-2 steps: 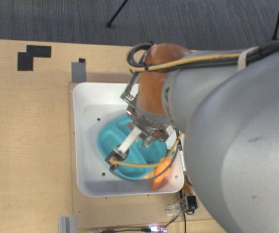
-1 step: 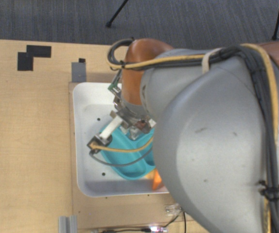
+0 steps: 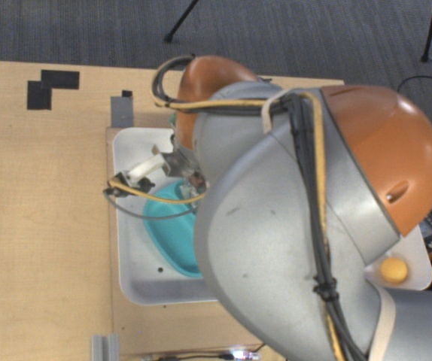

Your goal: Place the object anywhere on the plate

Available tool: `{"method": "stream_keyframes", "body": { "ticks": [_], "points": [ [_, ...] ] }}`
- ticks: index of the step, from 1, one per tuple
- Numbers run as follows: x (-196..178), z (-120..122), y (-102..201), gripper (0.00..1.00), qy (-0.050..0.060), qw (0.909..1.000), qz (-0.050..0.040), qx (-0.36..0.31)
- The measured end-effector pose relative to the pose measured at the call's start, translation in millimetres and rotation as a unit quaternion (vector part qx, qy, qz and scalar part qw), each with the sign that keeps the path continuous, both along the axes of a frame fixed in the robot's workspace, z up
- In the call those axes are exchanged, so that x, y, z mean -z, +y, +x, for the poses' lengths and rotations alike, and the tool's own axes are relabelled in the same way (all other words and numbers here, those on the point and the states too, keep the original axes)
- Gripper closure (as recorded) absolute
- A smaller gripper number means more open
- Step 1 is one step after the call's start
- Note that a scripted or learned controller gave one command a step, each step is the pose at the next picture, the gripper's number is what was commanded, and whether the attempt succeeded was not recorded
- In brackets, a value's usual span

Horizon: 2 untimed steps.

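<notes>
A turquoise plate lies in the left white bin, its right part hidden under the arm. The grey arm with its orange band reaches over the bin from the right and covers most of it. The gripper sits at the wrist end just above the plate's far edge, wrapped in cables, and its fingertips are hidden by the wrist hardware. No object to be placed shows on the plate's visible part.
A yellow and black cable loop hangs from the wrist over the bin's left side. The wooden bench stretches to the left, with black markers near its far edge. The arm's large body covers the right bin.
</notes>
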State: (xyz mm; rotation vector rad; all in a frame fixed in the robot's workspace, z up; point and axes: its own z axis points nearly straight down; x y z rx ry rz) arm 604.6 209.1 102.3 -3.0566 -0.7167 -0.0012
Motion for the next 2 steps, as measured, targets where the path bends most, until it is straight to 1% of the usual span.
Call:
{"method": "stream_keyframes", "body": {
  "ticks": [1,2],
  "points": [
    [14.1,53.1,24.3,1.00,0.001,0.9957,-0.0015,0.093],
    [-50.0,58.0,25.7,1.00,-0.001,0.9917,0.0003,0.128]
  ]
}}
